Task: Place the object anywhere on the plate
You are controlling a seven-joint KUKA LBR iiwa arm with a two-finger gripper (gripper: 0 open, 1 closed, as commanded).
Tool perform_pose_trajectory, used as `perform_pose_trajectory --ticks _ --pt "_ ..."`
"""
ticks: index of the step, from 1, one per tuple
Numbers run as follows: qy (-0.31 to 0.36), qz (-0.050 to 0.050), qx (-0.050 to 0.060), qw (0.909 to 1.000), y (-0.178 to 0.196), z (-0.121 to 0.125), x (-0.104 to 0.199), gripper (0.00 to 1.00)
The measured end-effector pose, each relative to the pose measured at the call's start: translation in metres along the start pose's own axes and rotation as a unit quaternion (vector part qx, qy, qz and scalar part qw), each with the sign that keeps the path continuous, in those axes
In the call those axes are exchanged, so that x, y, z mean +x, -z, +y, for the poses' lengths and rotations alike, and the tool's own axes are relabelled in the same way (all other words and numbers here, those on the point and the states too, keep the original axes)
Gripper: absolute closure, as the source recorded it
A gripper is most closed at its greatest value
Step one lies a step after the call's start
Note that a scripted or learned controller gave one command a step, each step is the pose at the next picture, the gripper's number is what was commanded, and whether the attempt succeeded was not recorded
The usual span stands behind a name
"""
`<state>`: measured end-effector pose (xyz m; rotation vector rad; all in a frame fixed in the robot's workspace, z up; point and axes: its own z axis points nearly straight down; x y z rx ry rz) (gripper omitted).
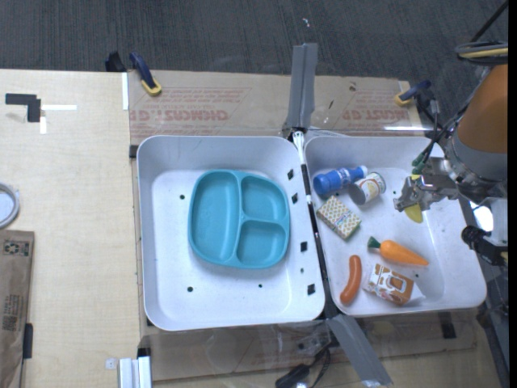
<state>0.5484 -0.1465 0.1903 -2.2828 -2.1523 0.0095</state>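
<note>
Plate (239, 218): teal, lying in the left bin (153, 241) | gripper (414, 199): hanging over the right bin (460, 297), right of the plate, pinching a small yellow object (415, 212) | carrot (401, 253): lying below the gripper

The arm (485, 120) reaches in from the right, orange band above the wrist. Its hand (414, 199) points down and leftward, fingers closed on something yellow.

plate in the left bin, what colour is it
Turquoise blue all over, with three compartments; the plate shows best in the camera view from above.
</note>
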Motion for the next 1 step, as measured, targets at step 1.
perform_pose_trajectory --ticks 1 --pt "-0.072 0.000 0.000 0.9974 0.0377 0.0203 0.0020 1.00"
